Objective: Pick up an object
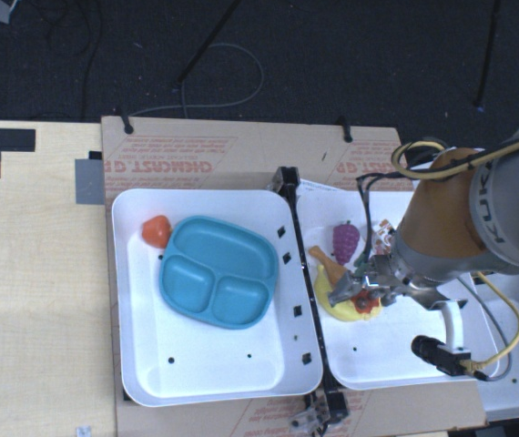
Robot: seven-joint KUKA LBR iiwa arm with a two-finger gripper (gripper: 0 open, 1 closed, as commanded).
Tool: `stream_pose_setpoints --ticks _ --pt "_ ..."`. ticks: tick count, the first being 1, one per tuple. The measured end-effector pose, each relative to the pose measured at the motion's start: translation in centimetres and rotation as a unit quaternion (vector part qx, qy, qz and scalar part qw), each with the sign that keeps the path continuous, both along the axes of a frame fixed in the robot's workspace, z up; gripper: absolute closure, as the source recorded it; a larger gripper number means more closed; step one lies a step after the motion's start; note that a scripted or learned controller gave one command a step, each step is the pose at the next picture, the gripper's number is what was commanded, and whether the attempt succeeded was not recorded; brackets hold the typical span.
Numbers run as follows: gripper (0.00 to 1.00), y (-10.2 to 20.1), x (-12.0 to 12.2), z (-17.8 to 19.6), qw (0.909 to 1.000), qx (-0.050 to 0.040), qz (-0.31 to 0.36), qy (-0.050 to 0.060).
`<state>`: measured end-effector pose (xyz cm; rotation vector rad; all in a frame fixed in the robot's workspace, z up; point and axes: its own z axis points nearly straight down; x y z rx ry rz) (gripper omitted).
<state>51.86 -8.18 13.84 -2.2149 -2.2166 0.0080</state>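
A pale wood surface (32,271) carries a cardboard sheet (241,157) printed with red lettering, with dark carpet and loose cables along its far edge. Two white bins sit side by side: the left bin (150,371) holds one blue divided plate (218,271) and one orange-red ball (157,231) near its far-left corner. The right bin (396,367) holds one purple grape bunch (346,239), one orange piece (326,264) and one yellow object (337,309). The claw (346,291) hangs over the yellow object, whether clenched I cannot tell
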Motion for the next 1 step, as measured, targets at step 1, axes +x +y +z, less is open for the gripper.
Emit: stream_pose_setpoints --ticks 1 --pt "0.0 -0.22 0.09 -4.94 1.0 -0.0041 -0.002 -0.006"
